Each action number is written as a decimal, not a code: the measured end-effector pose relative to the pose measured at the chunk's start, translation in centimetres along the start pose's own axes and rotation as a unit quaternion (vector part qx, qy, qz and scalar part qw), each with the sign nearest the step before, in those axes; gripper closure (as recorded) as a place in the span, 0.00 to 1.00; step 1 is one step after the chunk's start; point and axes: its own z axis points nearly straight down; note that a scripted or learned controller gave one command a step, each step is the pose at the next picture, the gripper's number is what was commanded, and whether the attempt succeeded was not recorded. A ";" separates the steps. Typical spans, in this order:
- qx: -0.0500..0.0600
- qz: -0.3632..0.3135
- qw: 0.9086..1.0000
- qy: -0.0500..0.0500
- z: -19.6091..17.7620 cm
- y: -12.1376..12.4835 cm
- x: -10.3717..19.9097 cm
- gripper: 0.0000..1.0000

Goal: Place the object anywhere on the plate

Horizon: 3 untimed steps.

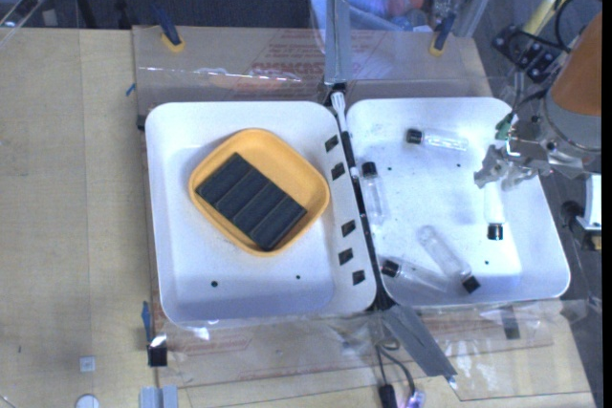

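We see the hand (499,169) poised low over the right bin (535,277), near its right-hand wall, and we cannot tell whether it is open or closed; nothing shows held in it. We judge it hangs there because the clear vials with black caps lie scattered in this bin: one vial (493,213) just below the hand, another (435,140) up and to its left, a third (446,258) lower toward the front. The yellow plate (215,169) waits in the left bin (172,287), well apart, already carrying a dark ribbed block (251,199), so any vial must cross the divider between the bins on the table (57,205)
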 end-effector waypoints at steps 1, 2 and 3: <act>-0.003 -0.146 0.989 0.000 -0.4 2.1 3.6 1.00; -0.003 -0.272 0.962 0.000 -1.2 2.7 6.7 1.00; -0.002 -0.342 0.940 0.001 -0.1 3.3 11.2 1.00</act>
